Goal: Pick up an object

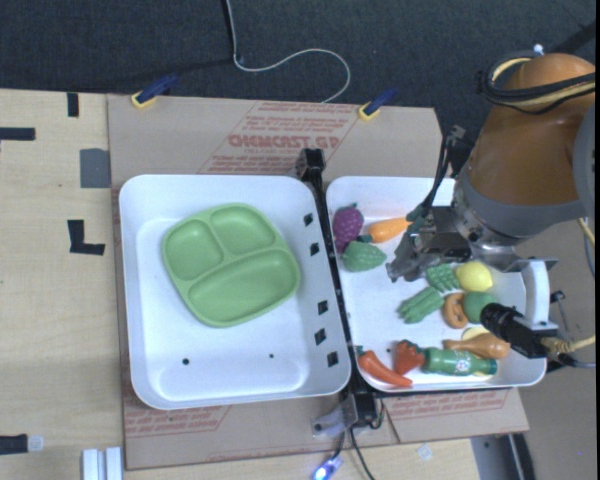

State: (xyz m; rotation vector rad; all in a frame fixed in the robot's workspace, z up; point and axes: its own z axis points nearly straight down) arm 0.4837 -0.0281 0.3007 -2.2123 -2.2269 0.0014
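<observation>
The right bin point(375, 330) holds several toy foods: purple grapes point(347, 221), an orange carrot point(388, 231), a green leafy piece point(363, 257), a green pickle-like piece point(420, 304), a yellow lemon point(474, 276), a red pepper point(382, 368) and a green bottle-shaped piece point(458, 363). My gripper point(412, 260) hangs low over the middle of this bin, just right of the green leafy piece and above the pickle piece. Its dark fingers point down-left, and nothing shows between them.
The left bin point(145, 298) carries a green divided plate point(231, 263). A black divider point(325, 258) runs between the bins. The arm's orange and grey body point(530, 148) covers the right bin's far right corner. Cardboard lies under both bins.
</observation>
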